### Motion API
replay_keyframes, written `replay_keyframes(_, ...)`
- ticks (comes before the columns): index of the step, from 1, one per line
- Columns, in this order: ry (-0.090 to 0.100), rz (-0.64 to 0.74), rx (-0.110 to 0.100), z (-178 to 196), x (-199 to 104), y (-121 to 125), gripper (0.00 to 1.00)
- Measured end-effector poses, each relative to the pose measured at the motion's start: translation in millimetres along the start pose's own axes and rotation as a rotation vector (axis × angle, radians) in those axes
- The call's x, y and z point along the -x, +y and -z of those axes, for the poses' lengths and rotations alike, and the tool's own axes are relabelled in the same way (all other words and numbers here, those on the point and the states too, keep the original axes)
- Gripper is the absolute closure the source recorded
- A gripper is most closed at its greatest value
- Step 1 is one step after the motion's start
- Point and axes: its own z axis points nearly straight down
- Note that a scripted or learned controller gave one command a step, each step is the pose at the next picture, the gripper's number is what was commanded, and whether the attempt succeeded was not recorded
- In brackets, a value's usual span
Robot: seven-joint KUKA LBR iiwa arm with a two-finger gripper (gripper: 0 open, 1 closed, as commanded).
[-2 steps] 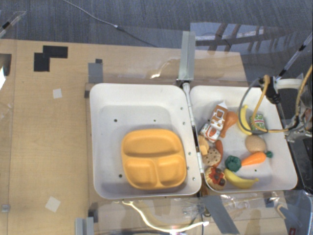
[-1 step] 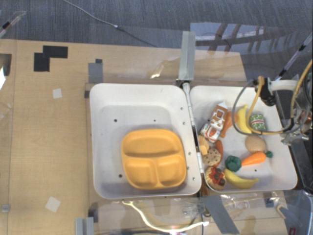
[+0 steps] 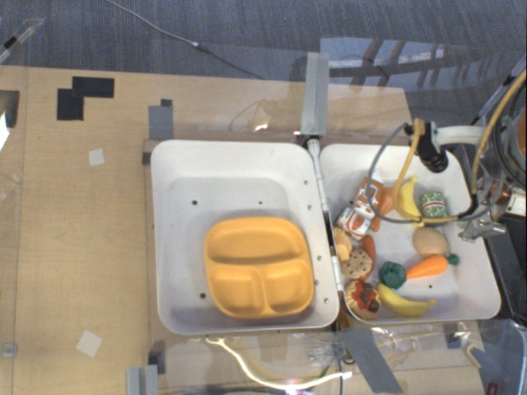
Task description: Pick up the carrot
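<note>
The carrot is orange with a small green tip. It lies flat in the right bin, towards the front, pointing to the right. A green vegetable touches its left end, and a beige potato sits just behind it. My gripper hangs at the right rim of that bin, up and to the right of the carrot and apart from it. Nothing shows in it. The grey arm and its cables partly hide it.
The right bin also holds two bananas, a green can, a small carton, a cookie and a small plate of food. A yellow divided tray lies in the left bin.
</note>
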Motion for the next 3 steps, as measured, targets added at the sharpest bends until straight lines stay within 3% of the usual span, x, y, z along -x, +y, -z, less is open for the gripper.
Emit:
replay_keyframes(1, -0.006, 0.004, 0.0, -26.3, -13.0, 13.3, 1.0)
replay_keyframes(2, -0.001, 0.002, -0.001, 0.1, -19.7, 1.4, 1.0)
replay_keyframes(3, -0.004, 0.004, 0.0, 3.9, -8.4, -9.1, 1.0)
